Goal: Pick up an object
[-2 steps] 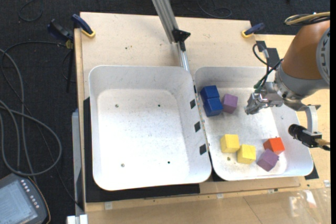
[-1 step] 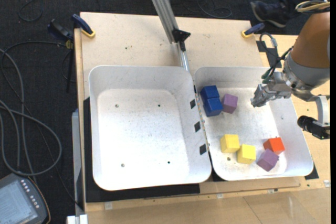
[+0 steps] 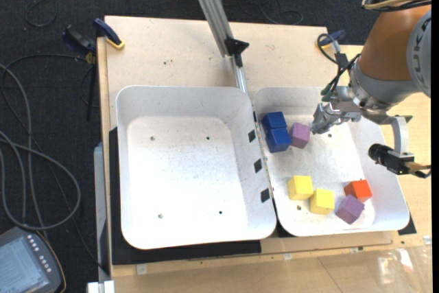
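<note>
In the right bin (image 3: pixel 384 213) lie several small blocks. Two blue blocks (image 3: pixel 276 130) sit stacked near its left wall, with a purple block (image 3: pixel 300 135) just to their right. Two yellow blocks (image 3: pixel 300 186) (image 3: pixel 322 201) rest side by side nearer the front. An orange block (image 3: pixel 358 189) and another purple block (image 3: pixel 350 209) sit at the front right. My gripper (image 3: pixel 321 123) hangs low over the bin's back part, just right of the upper purple block. Nothing shows between its fingers.
The left bin (image 3: pixel 137 106) stands beside the right one. A slanted metal pole (image 3: pixel 209 0) crosses above the bench's back edge. Clamps grip the bench corners at back left (image 3: pixel 103 31) and back right (image 3: pixel 330 40). Cables lie on the floor around.
</note>
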Controlling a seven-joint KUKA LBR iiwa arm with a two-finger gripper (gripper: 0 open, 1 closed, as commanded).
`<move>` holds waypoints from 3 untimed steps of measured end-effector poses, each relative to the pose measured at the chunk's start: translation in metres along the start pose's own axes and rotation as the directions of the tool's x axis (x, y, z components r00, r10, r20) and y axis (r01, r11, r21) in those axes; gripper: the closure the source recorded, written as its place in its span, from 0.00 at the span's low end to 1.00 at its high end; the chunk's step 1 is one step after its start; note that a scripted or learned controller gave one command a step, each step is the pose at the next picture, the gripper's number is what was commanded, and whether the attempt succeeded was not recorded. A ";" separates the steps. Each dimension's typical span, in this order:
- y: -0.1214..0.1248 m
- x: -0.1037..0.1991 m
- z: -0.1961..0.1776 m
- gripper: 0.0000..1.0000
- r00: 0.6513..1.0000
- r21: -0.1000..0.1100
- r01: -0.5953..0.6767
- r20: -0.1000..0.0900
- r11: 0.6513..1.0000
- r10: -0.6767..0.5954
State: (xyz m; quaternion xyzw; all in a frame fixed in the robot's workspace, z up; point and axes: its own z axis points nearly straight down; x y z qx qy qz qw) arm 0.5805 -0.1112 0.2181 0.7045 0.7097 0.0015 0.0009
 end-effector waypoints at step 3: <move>0.014 0.155 -0.011 1.00 1.000 0.001 0.001 -0.001 1.000 -0.001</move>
